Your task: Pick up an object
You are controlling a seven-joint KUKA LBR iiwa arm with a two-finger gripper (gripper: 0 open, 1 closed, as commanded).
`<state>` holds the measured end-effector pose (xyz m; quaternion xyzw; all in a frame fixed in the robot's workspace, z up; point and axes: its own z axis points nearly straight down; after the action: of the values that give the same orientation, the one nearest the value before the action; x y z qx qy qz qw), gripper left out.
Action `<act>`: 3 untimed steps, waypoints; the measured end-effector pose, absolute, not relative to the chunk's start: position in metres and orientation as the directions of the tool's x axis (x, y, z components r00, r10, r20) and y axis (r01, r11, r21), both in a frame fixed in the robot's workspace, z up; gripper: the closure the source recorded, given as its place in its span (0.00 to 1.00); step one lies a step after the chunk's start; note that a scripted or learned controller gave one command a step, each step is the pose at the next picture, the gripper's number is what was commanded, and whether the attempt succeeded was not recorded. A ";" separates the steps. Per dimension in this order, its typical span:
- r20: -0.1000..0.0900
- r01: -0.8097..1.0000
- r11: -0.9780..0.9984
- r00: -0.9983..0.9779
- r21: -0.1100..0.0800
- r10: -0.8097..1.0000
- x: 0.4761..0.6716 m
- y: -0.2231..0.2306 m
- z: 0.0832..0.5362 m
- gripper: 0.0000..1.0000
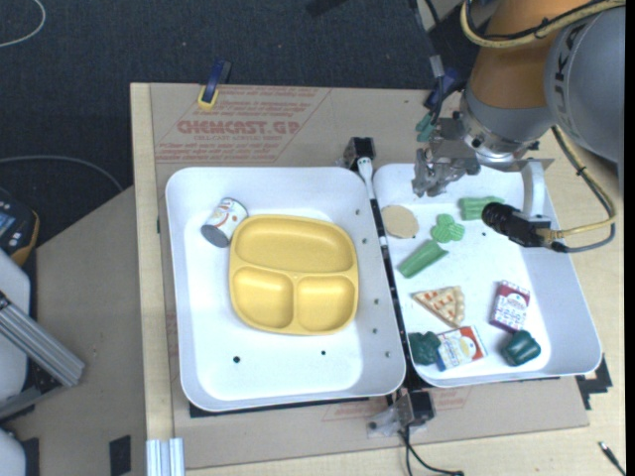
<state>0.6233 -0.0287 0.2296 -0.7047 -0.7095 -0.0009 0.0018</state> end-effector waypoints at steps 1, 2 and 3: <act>0.002 1.000 0.006 -0.006 -0.004 1.000 0.612 0.024 0.217 1.00; 0.002 1.000 0.006 -0.006 -0.005 1.000 0.591 0.077 0.216 1.00; 0.001 1.000 0.001 -0.001 0.001 1.000 0.598 0.079 0.217 1.00</act>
<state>0.5979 0.0792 0.2169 -0.7067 -0.7075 -0.0007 -0.0002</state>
